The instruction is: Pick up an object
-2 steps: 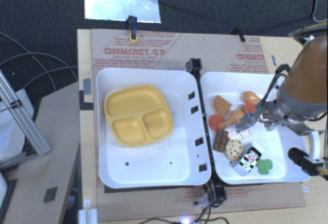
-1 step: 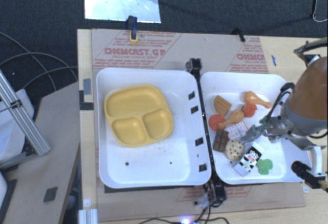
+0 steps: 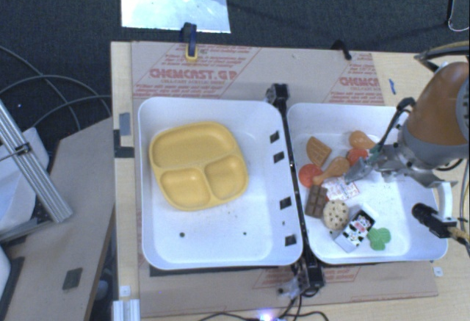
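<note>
My gripper (image 3: 358, 170) is low in the right bin (image 3: 411, 242), reaching in from the right among a cluster of toy foods. Right at its tip lie a white packet with red print (image 3: 341, 189), a small red piece (image 3: 357, 154) and an orange-brown piece (image 3: 334, 167). Around these are a brown waffle-like piece (image 3: 318, 148), an orange piece (image 3: 361, 140), a red round piece (image 3: 309, 175), a chocolate bar (image 3: 316, 200), a cookie (image 3: 335, 214), a black-and-white carton (image 3: 358, 228) and a green piece (image 3: 379, 239). I see nothing lifted off the bin floor.
The left bin (image 3: 257, 239) holds a yellow divided tray (image 3: 197, 164). A black divider with clips (image 3: 291, 180) runs between the bins. The arm's orange and grey body (image 3: 437, 128) hangs over the right bin's right side.
</note>
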Robot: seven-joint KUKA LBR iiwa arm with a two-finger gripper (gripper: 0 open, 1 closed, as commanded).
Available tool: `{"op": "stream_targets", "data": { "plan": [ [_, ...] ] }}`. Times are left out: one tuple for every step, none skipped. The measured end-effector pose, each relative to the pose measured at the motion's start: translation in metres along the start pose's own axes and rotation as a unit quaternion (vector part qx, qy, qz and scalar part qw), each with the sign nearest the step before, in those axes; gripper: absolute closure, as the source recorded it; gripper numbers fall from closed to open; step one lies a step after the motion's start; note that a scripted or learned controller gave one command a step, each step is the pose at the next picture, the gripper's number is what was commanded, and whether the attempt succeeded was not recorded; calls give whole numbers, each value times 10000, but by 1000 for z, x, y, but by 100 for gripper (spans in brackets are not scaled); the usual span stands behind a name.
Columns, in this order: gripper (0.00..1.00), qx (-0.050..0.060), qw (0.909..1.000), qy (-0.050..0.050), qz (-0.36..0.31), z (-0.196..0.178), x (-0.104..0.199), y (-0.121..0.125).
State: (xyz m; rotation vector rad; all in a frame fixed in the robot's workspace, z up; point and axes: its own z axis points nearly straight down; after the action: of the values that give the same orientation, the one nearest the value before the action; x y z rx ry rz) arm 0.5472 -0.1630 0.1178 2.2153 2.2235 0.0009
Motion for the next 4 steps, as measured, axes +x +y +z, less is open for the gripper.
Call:
{"op": "stream_targets", "data": {
  "plan": [
    [0, 26, 10000, 14, 28, 34, 0, -63],
    [0, -20, 10000, 7, -15, 32, 11, 1],
    [0, -72, 10000, 15, -40, -88, 80, 36],
    [0, -9, 10000, 18, -19, -131, 123, -53]
  ]
}}
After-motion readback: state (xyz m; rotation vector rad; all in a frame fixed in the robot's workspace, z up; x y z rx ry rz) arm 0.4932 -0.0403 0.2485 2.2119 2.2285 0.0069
